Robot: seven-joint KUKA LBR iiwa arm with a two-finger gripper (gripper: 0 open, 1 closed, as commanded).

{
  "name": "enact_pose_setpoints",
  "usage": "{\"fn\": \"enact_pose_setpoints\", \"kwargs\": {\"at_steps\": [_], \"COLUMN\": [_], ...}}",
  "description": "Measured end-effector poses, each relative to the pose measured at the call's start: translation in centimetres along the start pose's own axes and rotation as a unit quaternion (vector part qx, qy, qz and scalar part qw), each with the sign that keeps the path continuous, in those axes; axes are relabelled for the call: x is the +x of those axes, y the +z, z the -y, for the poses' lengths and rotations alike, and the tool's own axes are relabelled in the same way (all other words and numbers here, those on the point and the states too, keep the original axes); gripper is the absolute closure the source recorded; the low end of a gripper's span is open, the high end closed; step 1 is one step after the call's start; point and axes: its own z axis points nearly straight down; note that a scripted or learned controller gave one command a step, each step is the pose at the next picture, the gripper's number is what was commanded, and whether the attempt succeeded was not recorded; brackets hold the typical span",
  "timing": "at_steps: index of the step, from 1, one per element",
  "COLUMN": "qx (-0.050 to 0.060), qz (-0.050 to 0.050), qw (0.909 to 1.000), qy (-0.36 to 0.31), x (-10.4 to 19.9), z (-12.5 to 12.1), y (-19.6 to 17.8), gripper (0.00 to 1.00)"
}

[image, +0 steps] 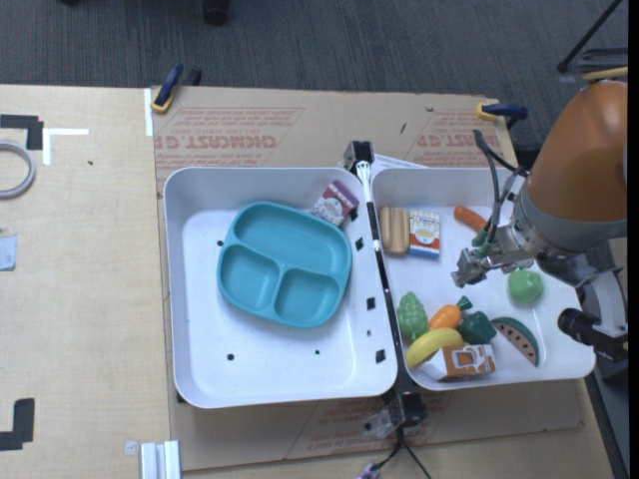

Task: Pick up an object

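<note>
Gripper (467,272), finger state unclear, hovers in right bin (579,372) near green ball (524,286): likely light, smooth, rolls; pinch across middle.

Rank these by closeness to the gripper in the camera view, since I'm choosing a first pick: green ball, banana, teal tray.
From the gripper:
1. Green ball, right bin, just beside it.
2. Banana, right bin's front.
3. Teal tray, left bin.

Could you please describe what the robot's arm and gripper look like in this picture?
The arm is bulky and rounded, with a glossy orange band above a grey wrist section. Thin dark cables run in loops down its side to the small metallic grey two-finger gripper, which looks angular and mechanical. A black cylindrical fitting juts out lower down.
</note>
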Motion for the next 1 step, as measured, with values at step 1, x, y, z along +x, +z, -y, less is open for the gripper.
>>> {"fn": "enact_pose_setpoints", "kwargs": {"at_steps": [1], "qx": [-0.002], "qz": [0.001], "qw": [0.9799], "qy": [-0.2], "x": [3.26], "z": [0.55], "y": [-12.26], "gripper": [1.0]}}
